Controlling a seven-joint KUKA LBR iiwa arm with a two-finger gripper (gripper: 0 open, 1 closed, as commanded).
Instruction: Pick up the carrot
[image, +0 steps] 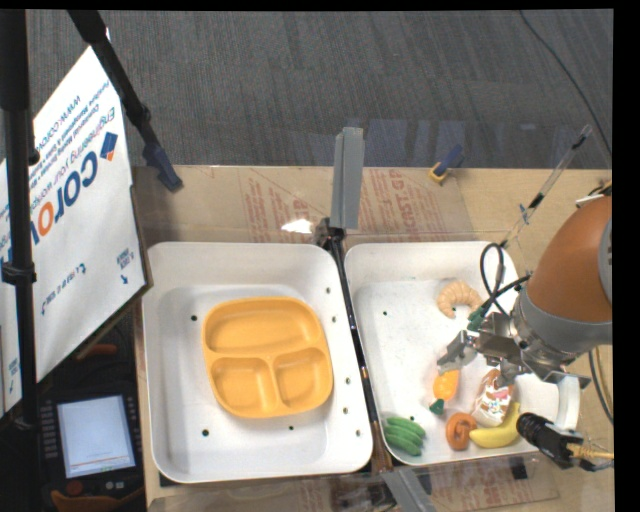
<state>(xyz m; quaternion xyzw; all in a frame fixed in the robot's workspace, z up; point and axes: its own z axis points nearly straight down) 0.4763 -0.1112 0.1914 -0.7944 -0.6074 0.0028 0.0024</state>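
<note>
The carrot lies in the right bin, in its near right part, small and orange with a green tip pointing toward the bin's near edge. Just right of it sits a white and red packet, and nearer the front edge an orange ring-shaped piece and a banana, close together. A green pod-like vegetable lies to the carrot's near left, close to the bin's front rim. Farther back, near the right wall, rests a pale croissant-like pastry. The bin's floor to the left of the carrot and toward the far wall is bare white.

The tool hangs just above and right of the carrot, its dark fingers crowded by cables; whether they are spread or closed cannot be told.

In the left bin a yellow divided tray sits near the middle.
</note>
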